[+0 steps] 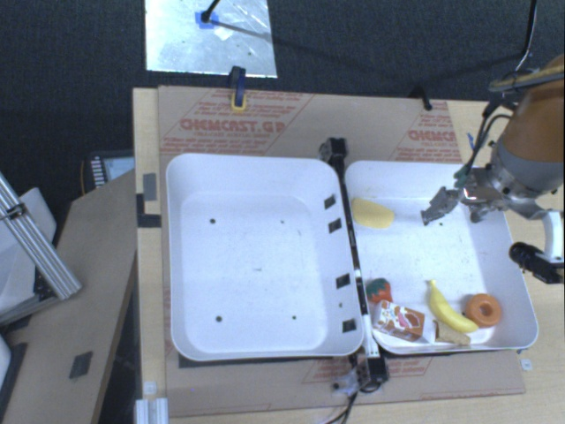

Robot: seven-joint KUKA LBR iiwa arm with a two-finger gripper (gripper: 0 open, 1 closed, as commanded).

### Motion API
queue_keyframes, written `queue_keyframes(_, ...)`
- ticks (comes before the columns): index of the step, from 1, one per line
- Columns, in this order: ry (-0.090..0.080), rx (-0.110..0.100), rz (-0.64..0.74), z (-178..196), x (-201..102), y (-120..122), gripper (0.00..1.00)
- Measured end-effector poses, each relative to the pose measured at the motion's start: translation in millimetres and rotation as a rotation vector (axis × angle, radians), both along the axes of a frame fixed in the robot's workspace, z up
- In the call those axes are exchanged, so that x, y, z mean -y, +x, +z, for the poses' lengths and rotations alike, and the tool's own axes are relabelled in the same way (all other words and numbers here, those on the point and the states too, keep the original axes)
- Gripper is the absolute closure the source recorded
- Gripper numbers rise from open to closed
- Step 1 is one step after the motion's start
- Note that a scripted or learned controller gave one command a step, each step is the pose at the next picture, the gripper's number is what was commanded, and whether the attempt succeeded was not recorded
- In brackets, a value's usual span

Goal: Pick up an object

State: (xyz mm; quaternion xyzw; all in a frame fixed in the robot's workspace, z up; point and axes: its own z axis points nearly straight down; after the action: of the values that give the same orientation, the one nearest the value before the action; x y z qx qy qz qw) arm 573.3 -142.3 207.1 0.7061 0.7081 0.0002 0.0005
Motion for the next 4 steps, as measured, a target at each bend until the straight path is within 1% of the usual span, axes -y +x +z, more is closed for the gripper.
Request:
queue_keyframes(1, -0.001, 0.002, 0.005, -113.3, -2.3, 69.6, 0.00)
queue_keyframes(2, 0.002, -0.003, 0.005, -123.8, -46.5, 48.6, 0.00)
queue_keyframes(3, -0.001, 0.007, 0.004, -121.0, -36.4, 98.3, 0.00)
queue_keyframes(4, 0.004, 0.002, 0.003, -16.6, -86.8, 1.4, 0.00)
